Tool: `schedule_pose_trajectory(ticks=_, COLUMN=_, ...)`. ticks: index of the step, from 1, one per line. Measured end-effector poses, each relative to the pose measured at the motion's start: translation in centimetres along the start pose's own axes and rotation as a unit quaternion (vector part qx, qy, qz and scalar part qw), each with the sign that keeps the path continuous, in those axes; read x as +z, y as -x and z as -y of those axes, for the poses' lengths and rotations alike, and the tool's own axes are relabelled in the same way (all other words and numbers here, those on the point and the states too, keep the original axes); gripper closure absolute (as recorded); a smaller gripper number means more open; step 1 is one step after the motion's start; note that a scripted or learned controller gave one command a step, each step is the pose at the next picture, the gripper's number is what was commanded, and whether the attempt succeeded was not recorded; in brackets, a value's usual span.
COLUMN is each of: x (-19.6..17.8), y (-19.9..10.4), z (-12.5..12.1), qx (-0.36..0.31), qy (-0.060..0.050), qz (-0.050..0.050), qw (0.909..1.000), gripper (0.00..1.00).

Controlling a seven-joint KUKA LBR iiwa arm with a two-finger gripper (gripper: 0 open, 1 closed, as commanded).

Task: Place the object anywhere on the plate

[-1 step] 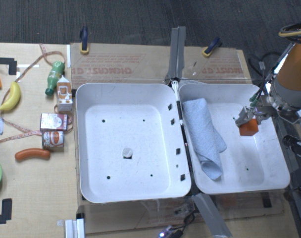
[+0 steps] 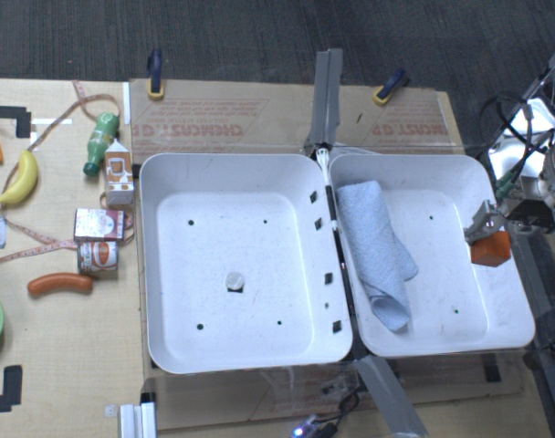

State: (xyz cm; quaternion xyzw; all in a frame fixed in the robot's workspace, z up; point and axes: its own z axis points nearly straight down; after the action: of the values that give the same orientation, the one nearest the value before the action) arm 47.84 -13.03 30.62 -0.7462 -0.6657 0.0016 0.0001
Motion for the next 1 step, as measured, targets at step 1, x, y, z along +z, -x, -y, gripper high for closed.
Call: schedule_pose_trajectory(ticks=1, x=-1.61, y=1.39, z=-0.11, qx=-0.046, qy=0.0, qz=0.0, qw=0.9989, gripper=1.0)
